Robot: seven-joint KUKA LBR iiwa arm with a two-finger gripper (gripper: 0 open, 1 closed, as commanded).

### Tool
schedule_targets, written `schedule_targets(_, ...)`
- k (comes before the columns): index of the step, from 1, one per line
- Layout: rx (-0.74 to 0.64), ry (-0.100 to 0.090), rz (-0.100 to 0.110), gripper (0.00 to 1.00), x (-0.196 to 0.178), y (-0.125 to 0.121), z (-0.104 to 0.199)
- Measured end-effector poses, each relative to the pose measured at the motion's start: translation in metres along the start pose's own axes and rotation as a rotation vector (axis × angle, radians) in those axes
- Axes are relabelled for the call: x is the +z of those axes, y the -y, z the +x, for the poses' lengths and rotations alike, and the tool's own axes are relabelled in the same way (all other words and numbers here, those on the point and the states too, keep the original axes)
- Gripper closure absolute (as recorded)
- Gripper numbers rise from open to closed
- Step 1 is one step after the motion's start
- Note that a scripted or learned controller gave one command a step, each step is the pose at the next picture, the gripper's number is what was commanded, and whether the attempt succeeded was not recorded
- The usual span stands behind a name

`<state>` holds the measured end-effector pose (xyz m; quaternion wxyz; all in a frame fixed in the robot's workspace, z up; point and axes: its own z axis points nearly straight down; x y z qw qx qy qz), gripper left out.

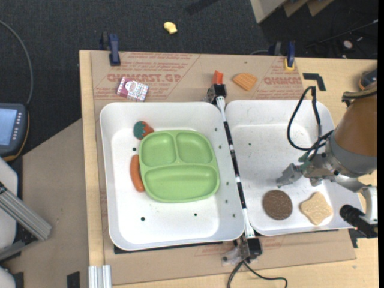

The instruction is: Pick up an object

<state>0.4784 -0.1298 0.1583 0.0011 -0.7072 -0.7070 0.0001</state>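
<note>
In the right bin [264,125], near its front edge, lie a round brown cookie [277,204] and a tan cracker-like piece [316,208]. My gripper [300,177] hangs just above and between them, reaching in from the right, with nothing visibly held. The left bin [117,161] holds a green divided plate [178,165]. An orange sausage-shaped piece [137,173] lies along the plate's left side. A small green and red item [143,129] sits at the plate's back left corner.
A black cable [302,116] loops over the back of the right bin. On the bench behind the bins are a pink packet [132,89], an orange cracker [244,81] and an orange-topped clip [217,84]. Blue clamps [111,47] grip the back edge.
</note>
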Motion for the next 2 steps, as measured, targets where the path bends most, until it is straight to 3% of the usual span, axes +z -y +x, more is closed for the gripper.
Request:
schedule_targets(1, -0.003, -0.001, -0.001, 0.0, -0.003, -0.001, 0.023)
schedule_targets(2, 0.005, 0.007, -0.005, 0.0, 0.018, -0.033, -0.057)
